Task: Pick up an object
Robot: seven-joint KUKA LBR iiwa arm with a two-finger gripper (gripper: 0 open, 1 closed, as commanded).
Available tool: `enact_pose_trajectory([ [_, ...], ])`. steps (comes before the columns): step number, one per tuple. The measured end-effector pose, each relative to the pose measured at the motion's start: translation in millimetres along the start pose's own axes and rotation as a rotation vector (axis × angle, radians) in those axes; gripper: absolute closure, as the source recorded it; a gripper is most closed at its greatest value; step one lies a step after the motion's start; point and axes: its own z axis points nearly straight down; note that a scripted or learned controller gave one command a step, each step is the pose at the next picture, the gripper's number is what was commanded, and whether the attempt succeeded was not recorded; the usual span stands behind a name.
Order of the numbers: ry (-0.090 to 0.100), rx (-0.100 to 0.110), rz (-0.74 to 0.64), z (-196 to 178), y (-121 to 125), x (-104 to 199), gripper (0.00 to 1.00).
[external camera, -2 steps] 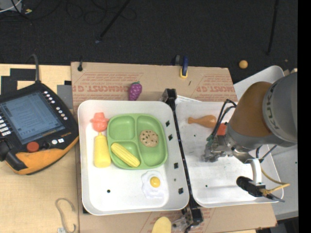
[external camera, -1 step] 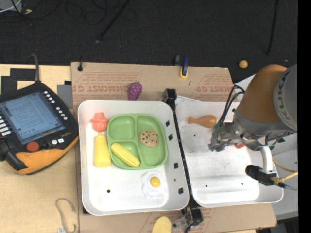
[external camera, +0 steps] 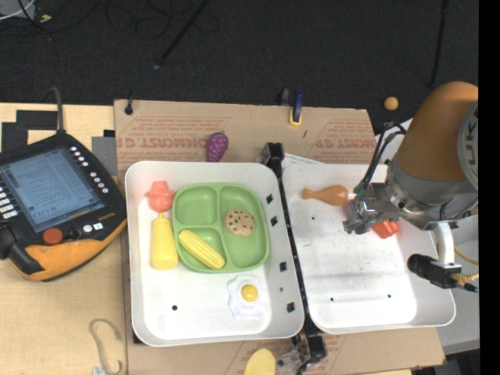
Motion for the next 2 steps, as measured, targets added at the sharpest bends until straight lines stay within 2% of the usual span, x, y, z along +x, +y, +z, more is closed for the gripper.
enact_pose_trajectory([
  [1,0.0,0.001,0.0,-17,0,-1,1.0],
  [2,0.002,0.002,-0.004,-24,20,51,1.0],
])
